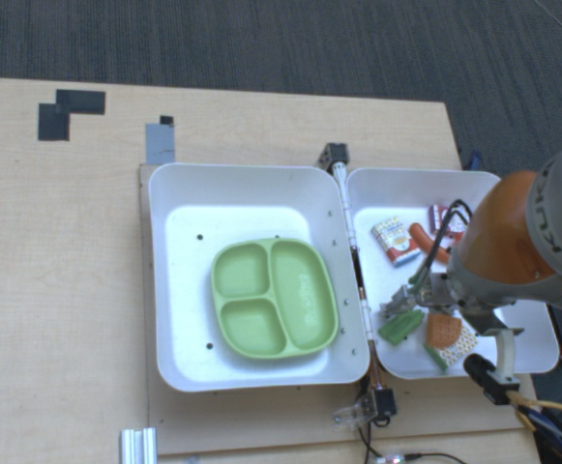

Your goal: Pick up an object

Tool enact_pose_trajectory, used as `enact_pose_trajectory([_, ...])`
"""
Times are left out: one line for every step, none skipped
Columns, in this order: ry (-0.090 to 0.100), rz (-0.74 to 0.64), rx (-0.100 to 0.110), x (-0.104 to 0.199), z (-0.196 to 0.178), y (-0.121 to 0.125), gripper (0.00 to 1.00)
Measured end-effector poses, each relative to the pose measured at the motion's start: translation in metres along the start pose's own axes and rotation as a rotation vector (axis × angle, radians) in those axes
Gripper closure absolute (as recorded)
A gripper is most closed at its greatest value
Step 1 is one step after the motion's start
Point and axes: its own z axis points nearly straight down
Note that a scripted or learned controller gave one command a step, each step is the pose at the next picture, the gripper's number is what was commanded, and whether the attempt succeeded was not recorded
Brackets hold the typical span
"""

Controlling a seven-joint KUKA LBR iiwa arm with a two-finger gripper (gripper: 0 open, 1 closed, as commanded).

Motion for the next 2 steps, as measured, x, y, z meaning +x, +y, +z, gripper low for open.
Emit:
enact_pose_trajectory([0.000, -0.002, -0.006, 0.0004, -0.0112, 0.0022, 1.00])
enact_pose_trajectory([0.000, -0.002, -0.005, 0.0005, -0.0111, 0.0021, 0.00])
